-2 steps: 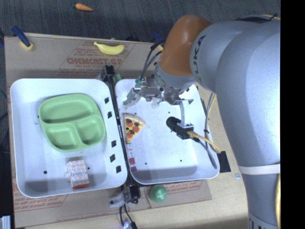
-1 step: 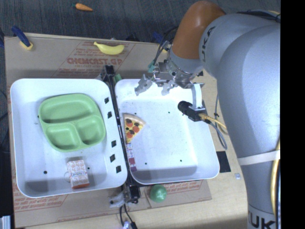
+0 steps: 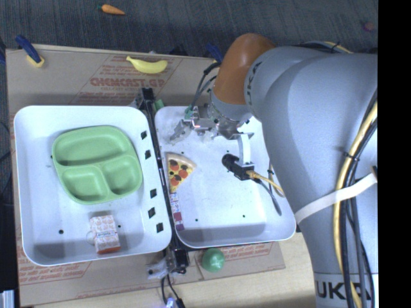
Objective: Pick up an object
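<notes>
Starting at the near edge of the bench (image 3: 282, 262), a green ball (image 3: 212, 259) sits on the cardboard just outside the right bin (image 3: 221, 233), near that bin's near left corner, out of play for any pick inside the bins. In the left bin (image 3: 32, 172), a small printed carton (image 3: 104, 233) lies close to the near wall, and the green divided tray (image 3: 96, 162) fills the middle behind it.

In the right bin, a pizza-slice toy (image 3: 178, 169) lies against the left wall, about midway along it, flat on the floor. It is the only loose item I can make out in that bin, so it is the likely thing to pick. A black fitting with a yellow cable (image 3: 241, 167) rests toward the bin's middle, seemingly part of the arm's own gear.

Farther back, the gripper (image 3: 182, 128) reaches in over the far left corner of the right bin, below the orange band (image 3: 241, 66), apparently low to the floor. The fingers are too small and blurred to judge; I cannot tell whether it is spread or closed, and nothing is visibly held. It is near the pizza slice but apart from it, on its far side.

Beyond the bins, a yellow banana toy (image 3: 148, 63) lies on the cardboard's far edge.
</notes>
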`<state>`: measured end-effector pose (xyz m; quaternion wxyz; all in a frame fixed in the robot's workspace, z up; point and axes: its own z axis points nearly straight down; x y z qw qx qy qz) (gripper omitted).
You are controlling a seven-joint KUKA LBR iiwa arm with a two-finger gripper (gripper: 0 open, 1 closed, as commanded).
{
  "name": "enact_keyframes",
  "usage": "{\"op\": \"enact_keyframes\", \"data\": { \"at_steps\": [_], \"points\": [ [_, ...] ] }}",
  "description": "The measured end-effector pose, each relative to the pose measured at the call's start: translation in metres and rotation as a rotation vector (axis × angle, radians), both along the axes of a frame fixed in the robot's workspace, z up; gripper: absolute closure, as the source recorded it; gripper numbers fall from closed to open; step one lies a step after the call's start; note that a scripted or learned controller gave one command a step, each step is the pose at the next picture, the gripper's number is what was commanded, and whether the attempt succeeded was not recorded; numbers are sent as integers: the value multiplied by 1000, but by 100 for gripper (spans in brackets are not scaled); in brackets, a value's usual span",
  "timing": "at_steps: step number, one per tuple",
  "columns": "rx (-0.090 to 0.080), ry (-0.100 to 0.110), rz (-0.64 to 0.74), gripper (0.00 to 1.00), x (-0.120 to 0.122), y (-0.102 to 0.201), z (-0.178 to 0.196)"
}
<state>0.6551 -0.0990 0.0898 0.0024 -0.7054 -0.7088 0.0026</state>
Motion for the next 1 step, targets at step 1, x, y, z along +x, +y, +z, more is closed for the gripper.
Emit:
{"op": "enact_keyframes", "data": {
  "at_steps": [1],
  "points": [
    [0,-3,3,100,2,1,12]
  ]
}}
